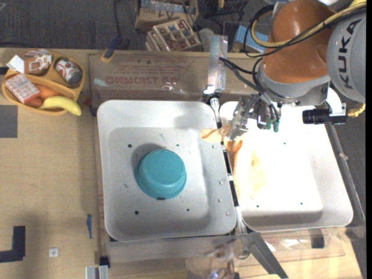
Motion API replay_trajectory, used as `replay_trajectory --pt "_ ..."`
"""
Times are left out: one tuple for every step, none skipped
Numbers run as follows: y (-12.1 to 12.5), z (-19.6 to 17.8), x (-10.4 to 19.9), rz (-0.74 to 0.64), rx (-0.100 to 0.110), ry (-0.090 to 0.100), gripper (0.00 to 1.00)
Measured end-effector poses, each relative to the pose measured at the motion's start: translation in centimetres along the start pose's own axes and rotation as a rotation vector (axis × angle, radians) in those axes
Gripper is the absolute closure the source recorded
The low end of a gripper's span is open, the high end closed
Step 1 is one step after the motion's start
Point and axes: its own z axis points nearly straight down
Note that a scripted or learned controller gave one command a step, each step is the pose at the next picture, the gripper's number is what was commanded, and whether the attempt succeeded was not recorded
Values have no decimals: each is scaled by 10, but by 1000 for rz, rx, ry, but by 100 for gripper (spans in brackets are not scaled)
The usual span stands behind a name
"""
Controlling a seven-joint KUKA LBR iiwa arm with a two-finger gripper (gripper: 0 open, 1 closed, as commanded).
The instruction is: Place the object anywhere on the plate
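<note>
Tan wooden bench (46, 173), dark floor (58, 10) beyond, cluttered boxes (168, 22).

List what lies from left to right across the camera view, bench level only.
Yellow tray of toy food → left white bin → teal plate → orange object at the bins' divide → pincer → right white bin.

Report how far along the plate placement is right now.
Done: nothing is visibly placed; the round teal plate lies in the left white bin with nothing on it. In hand: the gripper hangs over the near-left corner of the right white bin, close to an orange, tan-edged object at the divide; a grasp cannot be confirmed. Left: carry that object to the plate and release.
</note>
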Motion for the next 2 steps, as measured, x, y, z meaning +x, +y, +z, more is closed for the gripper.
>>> replay_trajectory --pt "29 9 33 -257 0 0 100" --pt "51 5 82 -262 0 0 100"
